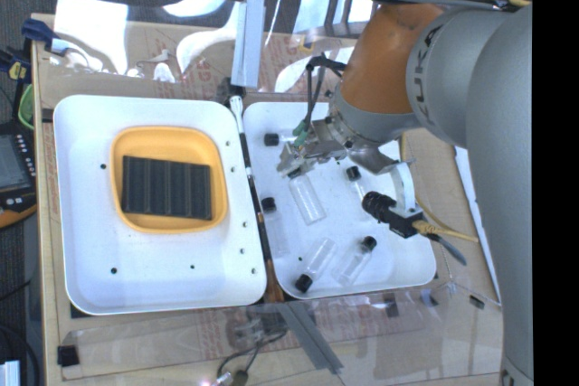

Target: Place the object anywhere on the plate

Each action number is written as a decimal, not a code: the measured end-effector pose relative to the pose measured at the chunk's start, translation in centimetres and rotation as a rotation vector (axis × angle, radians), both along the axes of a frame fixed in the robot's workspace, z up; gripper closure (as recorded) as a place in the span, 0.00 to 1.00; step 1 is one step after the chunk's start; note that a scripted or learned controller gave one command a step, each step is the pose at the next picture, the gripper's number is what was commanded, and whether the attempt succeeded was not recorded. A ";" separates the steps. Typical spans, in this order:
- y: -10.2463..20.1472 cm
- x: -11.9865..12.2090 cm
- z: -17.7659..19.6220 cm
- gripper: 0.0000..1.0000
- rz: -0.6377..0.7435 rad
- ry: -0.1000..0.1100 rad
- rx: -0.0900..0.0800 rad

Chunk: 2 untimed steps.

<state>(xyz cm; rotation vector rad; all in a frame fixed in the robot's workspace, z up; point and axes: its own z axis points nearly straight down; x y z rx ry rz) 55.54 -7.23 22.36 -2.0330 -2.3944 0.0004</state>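
A yellow plate (167, 145) with a dark ridged insert (167, 188) lies in the left white bin (81, 258). The right white bin (412, 262) holds several clear vials with black caps. One vial (308, 200) lies just below my gripper (297, 160), which hangs low over the upper middle of that bin. Two more vials (317, 261) (355, 262) lie near the bin's front. Nothing can be made out in the gripper's grasp.
Small black caps or vial ends (271, 139) (268, 204) (353, 174) dot the right bin. A black fitting with a yellow cable (391, 214) sits at the bin's right side. The grey and orange arm (425, 59) covers the bin's upper right. A raised divider (251, 194) separates the bins.
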 end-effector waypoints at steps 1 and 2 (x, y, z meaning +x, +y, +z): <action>7.3 3.2 -0.5 1.00 0.068 0.002 0.001; 7.3 3.2 -0.5 0.00 0.069 0.002 0.000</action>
